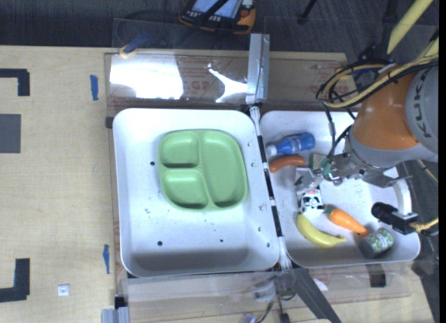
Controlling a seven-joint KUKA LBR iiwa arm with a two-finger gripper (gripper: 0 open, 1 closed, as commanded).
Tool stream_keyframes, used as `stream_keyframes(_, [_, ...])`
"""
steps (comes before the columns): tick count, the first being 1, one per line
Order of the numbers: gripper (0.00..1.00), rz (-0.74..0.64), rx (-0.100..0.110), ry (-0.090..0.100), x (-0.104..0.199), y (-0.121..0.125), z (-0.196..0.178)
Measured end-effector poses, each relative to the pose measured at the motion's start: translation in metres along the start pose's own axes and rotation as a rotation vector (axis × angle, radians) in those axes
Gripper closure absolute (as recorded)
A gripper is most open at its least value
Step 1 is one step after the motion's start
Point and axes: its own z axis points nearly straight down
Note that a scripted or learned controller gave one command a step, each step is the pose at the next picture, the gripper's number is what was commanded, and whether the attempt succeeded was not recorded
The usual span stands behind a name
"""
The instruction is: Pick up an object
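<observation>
Wooden bench, two white bins; right bin holds toys. Gripper hovers above them, opening unclear. Banana: light, rigid, slick; grab mid-curve.

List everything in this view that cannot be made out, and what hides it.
- Gripper: too small and cluttered to read.
- Black-and-white toy: identity unclear, too small.
- Green-topped object: too blurred to name.
- Right bin: far corner covered by the arm.
- Handheld device screen: too small to read.

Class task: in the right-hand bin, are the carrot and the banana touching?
Touching. The camera view shows the carrot lying across the banana, overlapping it with no gap.
</observation>
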Motion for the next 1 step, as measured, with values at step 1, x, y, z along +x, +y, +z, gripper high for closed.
stream_keyframes(1, [0.0,0.018,-0.007,0.001,0.0049,-0.0018,0.0329])
